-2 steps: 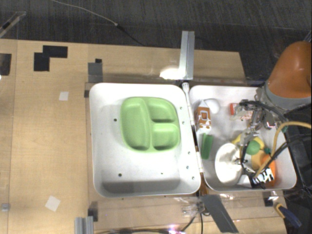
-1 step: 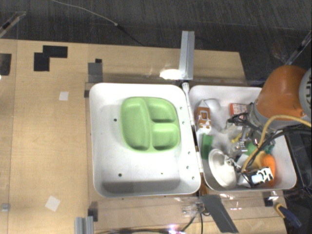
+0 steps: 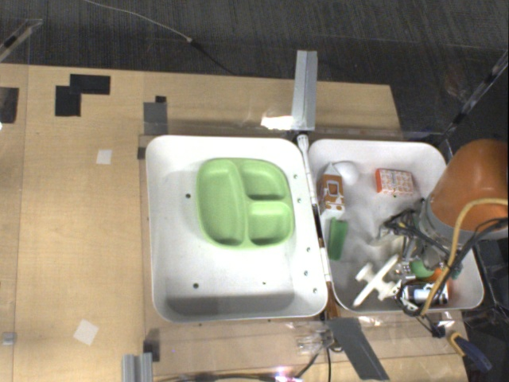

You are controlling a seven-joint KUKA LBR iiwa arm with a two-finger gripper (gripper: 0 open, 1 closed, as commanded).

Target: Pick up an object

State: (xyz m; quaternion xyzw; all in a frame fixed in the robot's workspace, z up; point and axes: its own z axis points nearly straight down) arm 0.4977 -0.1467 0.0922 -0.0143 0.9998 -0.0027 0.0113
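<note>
The right bin (image 3: 362,151) holds several objects. A small brown and white bottle (image 3: 332,191) lies by its left wall, with a green block (image 3: 337,239) just below it. A red and white patterned box (image 3: 394,181) lies near the back. A white stick-shaped piece (image 3: 374,281) lies toward the front. My gripper (image 3: 413,270) is low in the front right corner of this bin, tangled among cables and right beside the white piece. A small orange item (image 3: 436,274) shows beside it.
The left bin (image 3: 171,293) holds a light green divided plate (image 3: 242,201). The arm's orange band (image 3: 477,183) hangs over the right bin's right side. A metal post (image 3: 305,90) stands behind the wall between the bins. Bare wooden bench (image 3: 71,237) lies to the left.
</note>
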